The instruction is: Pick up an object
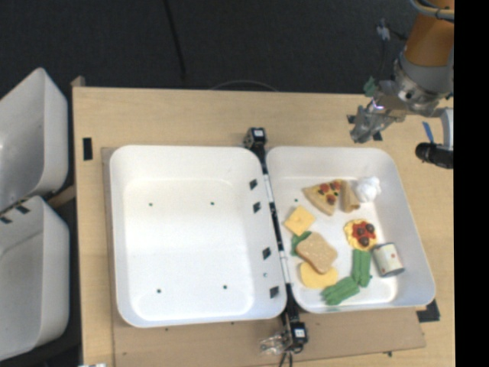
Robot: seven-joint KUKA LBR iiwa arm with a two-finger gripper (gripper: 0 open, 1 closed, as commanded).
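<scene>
Right now I log the right bin [397, 176] holding toy food: pizza slice [323, 196], bread slice [316, 251], green pods [350, 280], small can [388, 259]. Gripper [369, 123] hovers beyond its far rim over the wooden bench [191, 113].

Dark floor [229, 29] around a pale wooden bench [191, 113], with a thin black cable [172, 29] trailing across it (running toward the bench's far edge). Two white moulded shapes [27, 205] stand at left, beside the bench. Even, soft light.
</scene>
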